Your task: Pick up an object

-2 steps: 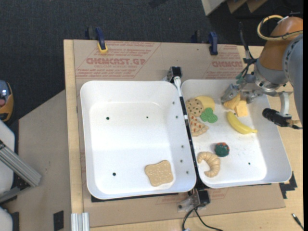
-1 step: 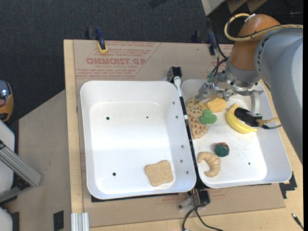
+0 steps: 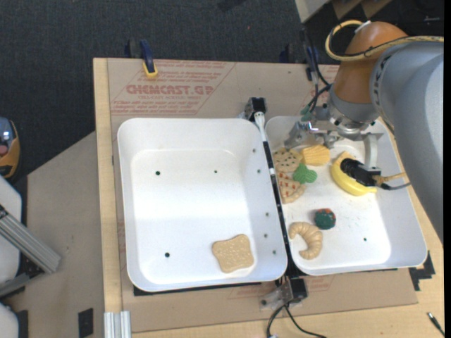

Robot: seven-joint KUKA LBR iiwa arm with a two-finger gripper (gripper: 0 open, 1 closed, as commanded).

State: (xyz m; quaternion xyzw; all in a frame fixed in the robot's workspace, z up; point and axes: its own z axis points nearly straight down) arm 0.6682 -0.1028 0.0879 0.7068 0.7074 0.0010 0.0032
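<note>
Arm (image 3: 394, 69), grey with orange band, reaching in from right, wrist low over far edge of right bin (image 3: 373, 255). Gripper (image 3: 325, 134) down among clutter at that bin's far left corner; whether spread or pressed together cannot be told, nothing visibly pinched.

Left bin (image 3: 141, 146): one item, a tan bread slice (image 3: 233, 253) near the near right corner, touching nothing.

Right bin, by size:
- yellow banana (image 3: 349, 177) with dark tip, mid-bin toward far edge, just right of gripper
- pale croissant (image 3: 308, 238), near left corner
- waffle piece (image 3: 290, 186) and round cracker (image 3: 285, 161), both against left wall, touching each other
- yellow block (image 3: 316, 154) directly under gripper, likeliest target
- green piece (image 3: 305, 174) touching near side of yellow block
- small dark green and red item (image 3: 324, 219) near centre, just beyond croissant

Judgement on doing the step well: straight descent onto yellow block, closing across its short side, away from green piece and cracker crowding it. Slow vertical lift, then a check for something actually held. Risk: neighbours nudged, or grip closing on air.

Writing: red print on cardboard under bins, at far edge, "CHEMCAST GP" (image 3: 169, 89); smaller line beneath too small to read.
</note>
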